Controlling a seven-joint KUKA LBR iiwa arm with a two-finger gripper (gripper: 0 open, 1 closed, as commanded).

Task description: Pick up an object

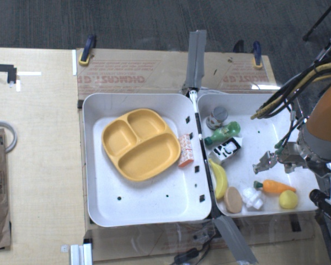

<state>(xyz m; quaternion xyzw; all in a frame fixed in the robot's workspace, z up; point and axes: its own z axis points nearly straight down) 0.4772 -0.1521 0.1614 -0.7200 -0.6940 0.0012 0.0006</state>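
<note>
- Two shallow white bins stand side by side on a bench of pale wood and cardboard: the left bin [94, 164] and the right bin [248, 106].
- Inside the left bin lie a yellow divided plate [142, 144] and, just beside its right edge, a small orange packet [186, 150].
- Most of the loose things are in the right bin: a green bottle [222, 133], a black and white box [227, 148], a banana [219, 178] along the left wall, a brown oval piece [233, 200], a small white piece [252, 198], a carrot [273, 186] and a yellow lemon [288, 199].
- Over the right part of the right bin hangs the gripper [267, 162], just above the carrot in the view; nothing is seen between its tips, and I cannot tell how they are set.
- My judgement: the step in hand is the approach, and no object is picked yet.
- I think the carrot or the lemon is the nearest target. The next move calls for lowering straight over one of them, with the tips on both sides of it.
- The things in this corner lie close together, so a bad aim can push a neighbour instead.
</note>
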